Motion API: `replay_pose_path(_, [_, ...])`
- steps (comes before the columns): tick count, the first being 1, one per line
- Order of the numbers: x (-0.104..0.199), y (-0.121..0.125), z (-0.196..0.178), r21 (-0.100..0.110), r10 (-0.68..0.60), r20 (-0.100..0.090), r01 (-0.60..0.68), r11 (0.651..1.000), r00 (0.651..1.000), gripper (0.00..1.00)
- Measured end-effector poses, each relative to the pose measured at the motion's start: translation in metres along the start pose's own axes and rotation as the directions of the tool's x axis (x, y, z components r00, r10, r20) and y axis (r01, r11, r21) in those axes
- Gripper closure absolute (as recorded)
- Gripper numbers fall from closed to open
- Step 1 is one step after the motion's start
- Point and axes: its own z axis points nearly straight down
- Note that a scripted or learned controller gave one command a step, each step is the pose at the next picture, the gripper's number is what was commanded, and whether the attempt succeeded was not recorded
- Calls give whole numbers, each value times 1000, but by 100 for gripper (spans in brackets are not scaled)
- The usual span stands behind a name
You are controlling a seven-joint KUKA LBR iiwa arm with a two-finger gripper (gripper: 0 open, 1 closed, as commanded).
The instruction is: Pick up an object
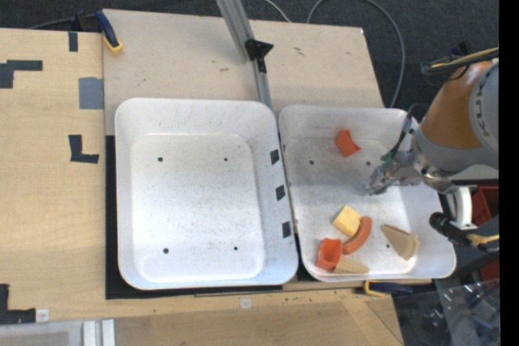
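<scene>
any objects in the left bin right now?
No, the left bin shows just bare white floor; the small orange block and the other pieces all lie in the right bin.

Speckled white plastic bins (pixel 195 113), wooden bench (pixel 40 142)

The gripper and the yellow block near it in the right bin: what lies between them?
In the camera view, only bare white bin floor lies between the gripper and the small yellow block. The orange-red sausage-shaped piece lies just beyond the block.
</scene>
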Motion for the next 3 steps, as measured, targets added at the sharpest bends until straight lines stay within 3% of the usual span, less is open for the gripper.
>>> replay_pose_path(2, [-1,3,-117,-6,1,1,-1,1000,1000,100])
replay_pose_path(3, [53,13,-120,-1,-1,-2,1,1000,1000,100])
